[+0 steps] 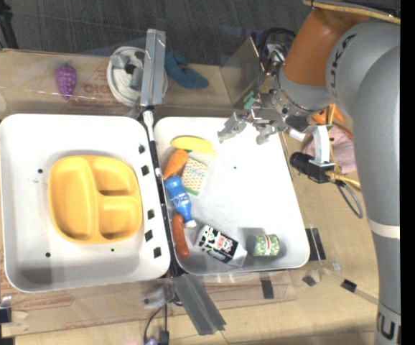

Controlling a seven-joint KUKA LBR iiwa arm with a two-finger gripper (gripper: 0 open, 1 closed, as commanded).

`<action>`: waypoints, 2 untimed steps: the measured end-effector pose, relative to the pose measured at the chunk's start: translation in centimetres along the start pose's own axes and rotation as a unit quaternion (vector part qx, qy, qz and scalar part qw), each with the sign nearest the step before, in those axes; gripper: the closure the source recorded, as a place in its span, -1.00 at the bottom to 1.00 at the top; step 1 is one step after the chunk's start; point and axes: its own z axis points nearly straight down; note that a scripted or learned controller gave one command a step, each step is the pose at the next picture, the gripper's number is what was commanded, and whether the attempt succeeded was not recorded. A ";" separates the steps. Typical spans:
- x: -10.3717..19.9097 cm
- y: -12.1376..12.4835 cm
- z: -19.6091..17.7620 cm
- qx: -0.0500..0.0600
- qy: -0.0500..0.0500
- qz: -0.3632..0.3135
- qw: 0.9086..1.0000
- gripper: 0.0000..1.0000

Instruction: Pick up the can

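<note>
Apparently open jaws [247, 129] hover far from can [266, 245].

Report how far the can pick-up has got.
Nothing looks done: the small green-labelled can lies on its side near the front edge of the right white bin, untouched. The two-finger gripper is open at the bin's far edge, well away from the can and holding nothing. Left: reach the can, close on it and lift.

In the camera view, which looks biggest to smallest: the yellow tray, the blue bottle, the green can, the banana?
1. Yellow tray, by far the largest.
2. Blue bottle.
3. Banana, partly hidden, so close to the bottle; unsure.
4. Green can, smallest.
</note>
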 end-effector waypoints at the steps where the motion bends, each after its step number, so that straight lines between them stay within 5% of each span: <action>1: 4.1 -2.5 12.0 -0.002 -0.001 -0.044 0.999 -1.00; 2: 3.7 1.5 14.2 0.000 -0.001 -0.029 1.000 -1.00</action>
